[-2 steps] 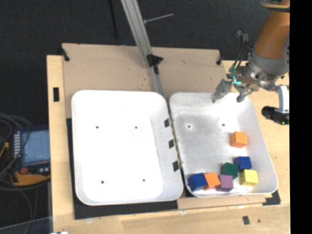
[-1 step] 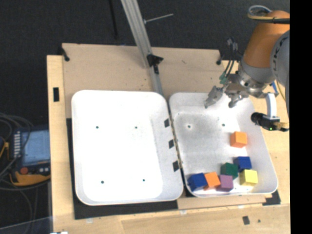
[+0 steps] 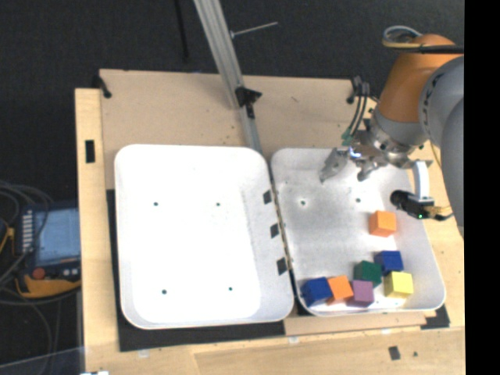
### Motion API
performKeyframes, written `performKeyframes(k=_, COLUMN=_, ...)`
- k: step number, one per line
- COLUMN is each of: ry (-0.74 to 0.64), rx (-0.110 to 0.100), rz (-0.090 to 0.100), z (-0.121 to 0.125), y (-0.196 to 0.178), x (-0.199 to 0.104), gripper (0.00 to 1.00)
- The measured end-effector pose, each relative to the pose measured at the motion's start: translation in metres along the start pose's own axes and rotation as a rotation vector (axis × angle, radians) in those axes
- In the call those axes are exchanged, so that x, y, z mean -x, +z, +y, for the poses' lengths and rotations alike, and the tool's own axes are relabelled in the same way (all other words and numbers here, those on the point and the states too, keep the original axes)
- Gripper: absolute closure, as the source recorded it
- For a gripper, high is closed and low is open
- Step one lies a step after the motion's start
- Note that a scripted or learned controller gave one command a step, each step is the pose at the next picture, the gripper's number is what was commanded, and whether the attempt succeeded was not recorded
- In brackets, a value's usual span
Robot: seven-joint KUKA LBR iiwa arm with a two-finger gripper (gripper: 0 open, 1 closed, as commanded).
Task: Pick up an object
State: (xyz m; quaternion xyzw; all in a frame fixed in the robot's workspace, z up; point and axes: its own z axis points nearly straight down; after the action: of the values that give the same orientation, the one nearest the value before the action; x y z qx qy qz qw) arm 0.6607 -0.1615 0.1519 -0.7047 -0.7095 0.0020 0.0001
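Note:
My gripper (image 3: 346, 167) hangs over the far end of the right bin (image 3: 328, 217), its two grey fingers spread open with nothing between them. Several small blocks lie in that bin. An orange block (image 3: 383, 223) sits alone near the right wall, below and to the right of the gripper. Along the near wall are a blue block (image 3: 316, 290), a second orange block (image 3: 341, 288), a purple block (image 3: 363, 291), a green block (image 3: 368, 272), another blue block (image 3: 389, 260) and a yellow block (image 3: 399, 283).
The left bin (image 3: 195, 233) stands beside the right one, with black clips on the shared rims. A slanted metal rail (image 3: 226, 61) crosses the bench behind the bins. A handheld pendant (image 3: 51, 244) lies off the bench's left edge.

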Motion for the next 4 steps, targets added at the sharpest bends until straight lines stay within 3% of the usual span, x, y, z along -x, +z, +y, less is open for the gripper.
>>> performKeyframes(k=1, ry=0.001, rx=0.0, rz=0.0, z=0.0, y=0.052, x=0.001, gripper=0.0)
performKeyframes(k=2, ry=-0.001, rx=0.009, rz=-0.003, z=0.002, y=0.036, x=0.002, gripper=1.0)
performKeyframes(k=4, ry=0.001, rx=0.011, rz=0.002, z=-0.008, y=-0.075, x=-0.011, gripper=1.0)
